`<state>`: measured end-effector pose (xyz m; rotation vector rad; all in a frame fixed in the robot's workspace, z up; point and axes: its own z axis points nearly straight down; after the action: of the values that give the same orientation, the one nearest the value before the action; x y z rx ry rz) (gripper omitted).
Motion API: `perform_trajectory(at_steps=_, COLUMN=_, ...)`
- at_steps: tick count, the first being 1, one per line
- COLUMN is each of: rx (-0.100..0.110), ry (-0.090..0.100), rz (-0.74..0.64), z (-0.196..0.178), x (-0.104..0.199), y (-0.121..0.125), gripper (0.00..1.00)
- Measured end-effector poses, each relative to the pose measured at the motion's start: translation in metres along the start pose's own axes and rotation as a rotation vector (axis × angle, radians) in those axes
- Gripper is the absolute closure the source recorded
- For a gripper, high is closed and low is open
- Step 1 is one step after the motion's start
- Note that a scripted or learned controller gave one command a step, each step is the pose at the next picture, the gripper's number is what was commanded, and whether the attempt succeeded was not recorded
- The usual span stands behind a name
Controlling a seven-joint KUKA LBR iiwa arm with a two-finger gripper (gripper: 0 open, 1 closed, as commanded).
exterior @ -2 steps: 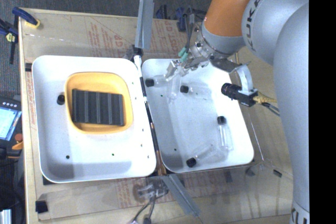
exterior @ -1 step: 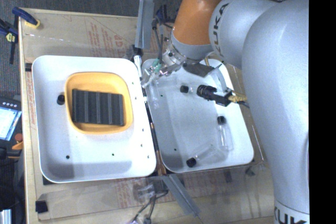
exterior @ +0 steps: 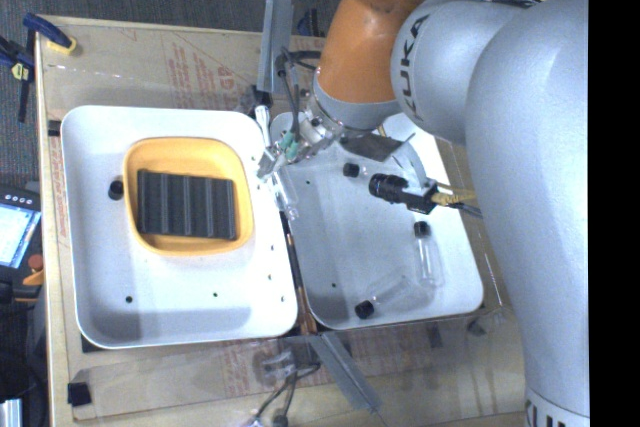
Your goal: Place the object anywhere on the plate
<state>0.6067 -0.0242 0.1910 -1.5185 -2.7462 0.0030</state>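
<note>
A yellow plate [exterior: 190, 160] with rounded corners lies in the left white bin [exterior: 100, 305]. A dark grey ribbed object [exterior: 192, 205] rests flat on the plate and covers most of its middle. My gripper [exterior: 283, 153] hangs over the top left corner of the right bin [exterior: 340, 255], close to the wall between the two bins and to the right of the plate. A small greenish part shows at its tip. The arm's orange band and grey wrist hide the back of the right bin.
A small black piece [exterior: 116, 187] lies in the left bin beside the plate. The right bin holds small black pieces [exterior: 364, 309] and clear tube-like items [exterior: 426, 260]. A black cylinder with a yellow cable [exterior: 402, 190] juts over it. Metal clamps stand at the bench's edges.
</note>
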Motion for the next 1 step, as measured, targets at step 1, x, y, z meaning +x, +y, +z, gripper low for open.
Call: perform_trajectory(at_steps=1, rx=-0.003, ry=-0.003, rz=-0.119, z=-0.0235, x=0.0296, y=0.0168, gripper=1.0)
